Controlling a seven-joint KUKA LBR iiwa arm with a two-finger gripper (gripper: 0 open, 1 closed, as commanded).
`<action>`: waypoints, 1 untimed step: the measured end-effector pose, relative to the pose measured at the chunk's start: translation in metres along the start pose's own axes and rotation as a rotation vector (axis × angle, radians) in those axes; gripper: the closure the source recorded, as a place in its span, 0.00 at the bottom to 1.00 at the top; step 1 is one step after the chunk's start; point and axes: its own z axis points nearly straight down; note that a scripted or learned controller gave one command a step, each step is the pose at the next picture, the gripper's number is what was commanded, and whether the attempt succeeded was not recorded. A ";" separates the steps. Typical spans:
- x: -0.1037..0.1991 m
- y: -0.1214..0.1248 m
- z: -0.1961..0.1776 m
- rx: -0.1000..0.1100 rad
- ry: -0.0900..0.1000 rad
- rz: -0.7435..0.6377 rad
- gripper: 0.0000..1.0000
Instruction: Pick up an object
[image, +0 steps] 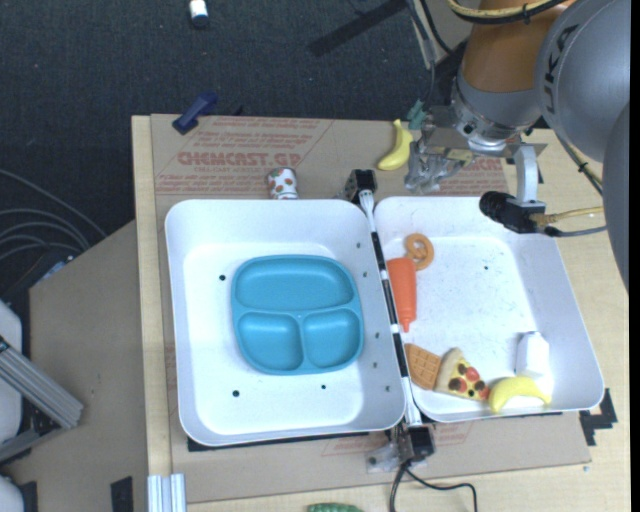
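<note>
Two white bins (200, 400), blue divided plate (297, 313) left, orange carrot (402, 291) at right bin's 9 o'clock, metal gripper (432, 168) beyond 12 o'clock, grip unclear, yellow banana (397, 150) alongside

Bench (160, 400): tan board top, red printed lettering (240, 150) along the far side. Two shallow white bins sit on it side by side, touching along their inner edges: left bin (190, 300), right bin (560, 290). Loose on the board behind the bins: a yellow banana (397, 148) near the far edge behind the right bin, and a small red-and-white spotted object (283, 183) just behind the left bin's far rim. A blue object (193, 113) lies at the board's far left corner, partly over the edge. A green item (335, 508) shows at the near edge, cut off by the frame.
</note>
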 end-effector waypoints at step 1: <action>0.000 0.000 0.000 0.000 0.000 0.000 0.00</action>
